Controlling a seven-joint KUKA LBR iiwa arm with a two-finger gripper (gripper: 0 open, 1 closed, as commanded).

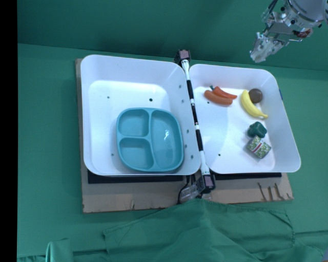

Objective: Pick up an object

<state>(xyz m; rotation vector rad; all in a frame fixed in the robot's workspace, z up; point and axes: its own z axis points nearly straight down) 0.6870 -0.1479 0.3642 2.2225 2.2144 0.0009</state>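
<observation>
Left bin [102, 71]: teal divided plate [149, 139], smooth moulded plastic, three wells. Right bin [287, 153]: orange carrots [220, 96], then banana [251, 105], curved and glossy yellow, probably light, stiff and slippery; best grasped across its mid-belly. Brown ball [255, 95] touching it; broccoli [257, 129], patterned block [258, 147] below. Gripper [261, 51] hangs above the bin's far corner, nothing between its fingers; their spread unclear.

You see just the arm's end at top right: a pale silvery-grey gripper [264, 48] with blocky metal housing, and light, stubby fingers [258, 53] below it. Above sits a rounded grey wrist section [306, 8] with a small orange-red mark on its edge. Dark gaps and thin cable-like bits show around the housing; finer detail is too blurry.
</observation>
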